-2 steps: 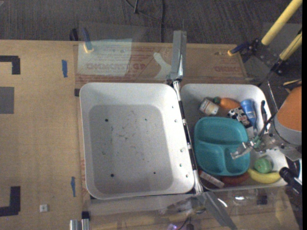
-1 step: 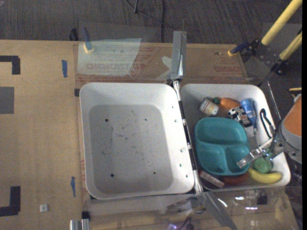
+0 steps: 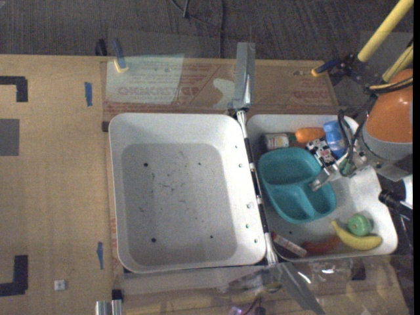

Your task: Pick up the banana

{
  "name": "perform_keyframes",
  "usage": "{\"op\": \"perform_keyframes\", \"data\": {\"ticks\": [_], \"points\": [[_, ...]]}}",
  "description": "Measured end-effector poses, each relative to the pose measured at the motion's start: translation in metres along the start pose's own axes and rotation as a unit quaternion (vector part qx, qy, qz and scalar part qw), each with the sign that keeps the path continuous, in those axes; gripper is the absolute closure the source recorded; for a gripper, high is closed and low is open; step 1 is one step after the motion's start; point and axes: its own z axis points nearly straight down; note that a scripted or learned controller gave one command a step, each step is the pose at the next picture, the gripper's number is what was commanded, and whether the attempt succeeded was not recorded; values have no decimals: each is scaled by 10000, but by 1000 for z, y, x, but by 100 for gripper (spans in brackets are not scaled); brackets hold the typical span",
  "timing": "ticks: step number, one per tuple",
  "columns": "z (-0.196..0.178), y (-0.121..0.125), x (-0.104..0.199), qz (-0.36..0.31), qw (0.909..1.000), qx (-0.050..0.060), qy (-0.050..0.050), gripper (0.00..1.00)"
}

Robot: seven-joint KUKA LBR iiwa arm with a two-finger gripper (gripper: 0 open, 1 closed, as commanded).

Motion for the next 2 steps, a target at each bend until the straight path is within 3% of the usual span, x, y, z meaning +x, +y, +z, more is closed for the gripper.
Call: {"op": "perform_keyframes", "data": {"ticks": [1,2], "points": [[-307,30,27,447,9990,-17,42,0],[-318,-21,35,-2409,9705,-34,41,0]]}}
